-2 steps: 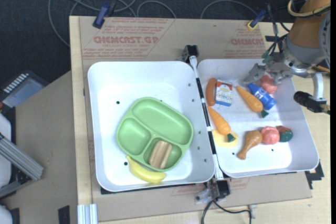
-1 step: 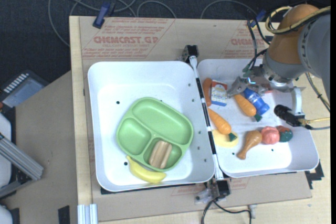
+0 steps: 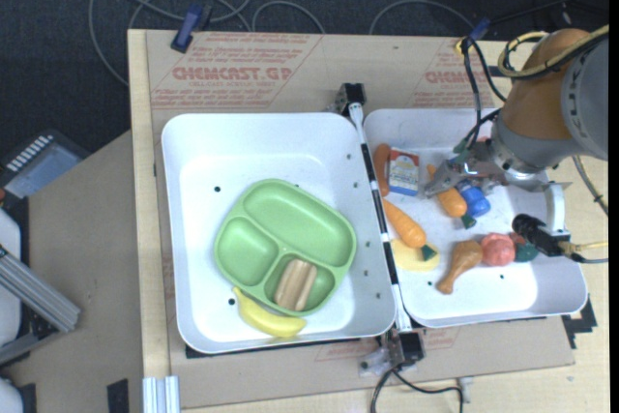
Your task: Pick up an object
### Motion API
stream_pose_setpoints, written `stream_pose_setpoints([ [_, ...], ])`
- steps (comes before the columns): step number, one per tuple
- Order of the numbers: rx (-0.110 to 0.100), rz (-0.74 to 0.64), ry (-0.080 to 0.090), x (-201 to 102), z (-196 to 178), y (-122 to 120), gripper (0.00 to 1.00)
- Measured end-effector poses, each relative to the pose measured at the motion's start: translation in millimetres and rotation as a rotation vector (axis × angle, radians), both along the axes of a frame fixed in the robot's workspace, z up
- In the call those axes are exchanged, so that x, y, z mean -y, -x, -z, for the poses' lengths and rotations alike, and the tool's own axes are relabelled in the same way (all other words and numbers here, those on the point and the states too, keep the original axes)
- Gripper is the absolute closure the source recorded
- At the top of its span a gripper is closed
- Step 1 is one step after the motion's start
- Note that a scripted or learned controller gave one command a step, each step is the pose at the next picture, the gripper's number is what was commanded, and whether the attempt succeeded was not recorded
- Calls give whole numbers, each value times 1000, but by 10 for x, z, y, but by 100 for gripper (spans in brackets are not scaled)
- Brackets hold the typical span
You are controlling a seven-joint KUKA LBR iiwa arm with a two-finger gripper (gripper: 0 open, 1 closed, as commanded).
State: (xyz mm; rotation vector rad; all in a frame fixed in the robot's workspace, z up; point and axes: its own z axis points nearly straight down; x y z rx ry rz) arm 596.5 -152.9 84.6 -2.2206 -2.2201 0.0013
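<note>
the brown board (image 3: 290, 73) under both bins carries red print reading "chemcast g.p", repeated upside down at the far edge beyond each bin; the smaller lines beneath it are too fine to read. a small carton (image 3: 403, 173) in the right bin (image 3: 503, 300) has a red and white printed face, its wording too small to make out.

the gripper (image 3: 462, 171) sits low over the far middle of the right bin, among the toys; whether it is wide or closed cannot be told, as the wrist hides it. just beside it lie an orange piece (image 3: 452, 202) and a blue piece (image 3: 475, 201), touching each other. a carrot (image 3: 404, 223) lies near the bin's left wall, with a yellow wedge (image 3: 412, 255) below it. a chicken drumstick (image 3: 460, 262) lies in the middle, beside a pink-red lump (image 3: 498, 249) and a dark green bit (image 3: 526, 251).

the left bin (image 3: 193, 208) holds a green divided plate (image 3: 280, 237) with a hot dog bun (image 3: 295, 283) in its near compartment, and a banana (image 3: 268, 317) resting against the plate's near rim. a blue clamp (image 3: 189, 27) grips the board's far left edge.
</note>
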Motion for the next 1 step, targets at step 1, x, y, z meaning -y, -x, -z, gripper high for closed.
stream_pose_setpoints([
  [1,2,0,0,-4,-101,-6,100],
])
